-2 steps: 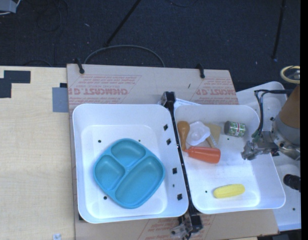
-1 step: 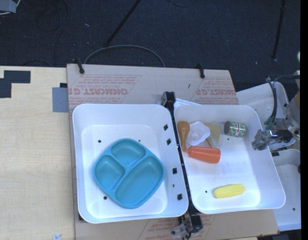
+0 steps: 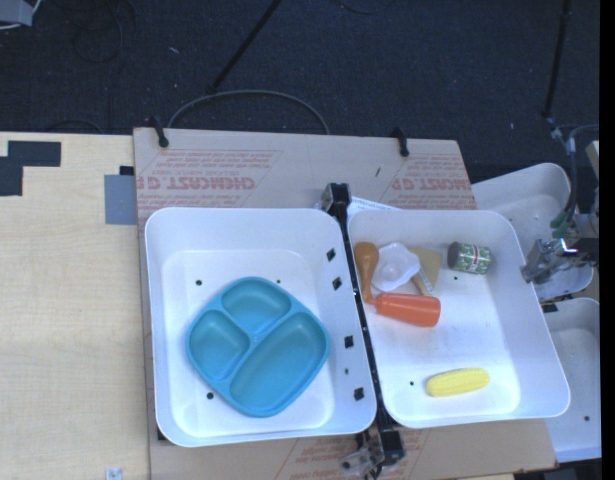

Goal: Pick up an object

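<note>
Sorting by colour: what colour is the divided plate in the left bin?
Light blue; the plate shows plainly in the camera view.

Probably a robotics lab: two white bins (image 3: 249, 226) on a cardboard-topped bench (image 3: 287, 168), cables (image 3: 249, 96) trailing over dark carpet (image 3: 407, 58).

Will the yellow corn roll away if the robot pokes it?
Probably a bit: the yellow corn looks rounded and lies on its side on the right bin's flat floor. It seems like smooth plastic, so it may slip. Nothing sits beside it to stop it.

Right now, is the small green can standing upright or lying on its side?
Lying on its side: the green can shows its long labelled wall, ends facing left and right.
</note>
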### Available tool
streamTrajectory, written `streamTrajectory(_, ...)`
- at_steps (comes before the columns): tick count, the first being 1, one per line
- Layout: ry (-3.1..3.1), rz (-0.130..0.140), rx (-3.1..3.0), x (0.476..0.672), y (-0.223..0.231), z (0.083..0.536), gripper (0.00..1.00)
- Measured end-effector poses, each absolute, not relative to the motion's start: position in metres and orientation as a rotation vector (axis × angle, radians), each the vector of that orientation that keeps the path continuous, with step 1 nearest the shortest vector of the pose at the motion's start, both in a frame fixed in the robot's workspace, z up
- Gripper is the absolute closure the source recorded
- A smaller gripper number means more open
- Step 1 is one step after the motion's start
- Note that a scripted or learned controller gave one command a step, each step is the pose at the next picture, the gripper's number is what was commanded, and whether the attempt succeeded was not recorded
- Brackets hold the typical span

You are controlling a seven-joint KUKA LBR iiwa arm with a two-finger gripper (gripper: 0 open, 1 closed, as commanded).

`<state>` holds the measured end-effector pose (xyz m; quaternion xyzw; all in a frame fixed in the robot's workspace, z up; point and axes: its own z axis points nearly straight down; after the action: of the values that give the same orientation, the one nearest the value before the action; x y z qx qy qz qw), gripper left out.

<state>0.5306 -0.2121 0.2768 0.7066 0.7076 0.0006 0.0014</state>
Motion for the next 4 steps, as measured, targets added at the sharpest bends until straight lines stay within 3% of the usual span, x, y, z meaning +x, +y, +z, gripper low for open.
streamTrajectory(4, 2.227, -0.005, 2.221, 0.592, -0.002, 0.249, 1.0)
